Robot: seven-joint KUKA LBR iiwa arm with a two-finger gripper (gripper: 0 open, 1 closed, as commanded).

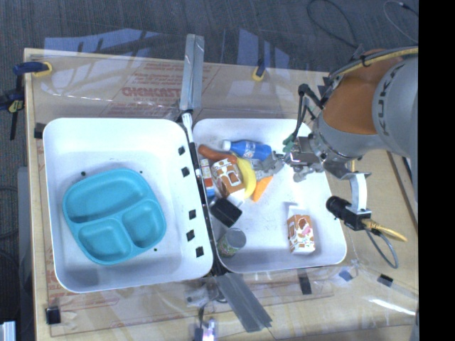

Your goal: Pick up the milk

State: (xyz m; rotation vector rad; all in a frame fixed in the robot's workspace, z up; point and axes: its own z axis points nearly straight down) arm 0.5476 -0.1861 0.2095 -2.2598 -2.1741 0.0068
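Milk carton [301, 234] lies flat near the right bin's [323, 256] front edge, light, crushable, best pinched across its narrow sides; gripper's [279, 162] opening can't be told.

In the left bin [57, 148] I see a blue divided plate [114, 215]. Along the right bin's [323, 258] left side I see a blue-labelled bottle [247, 149], a banana [247, 177], a carrot [261, 187], a black block [225, 211] and a can [232, 241].
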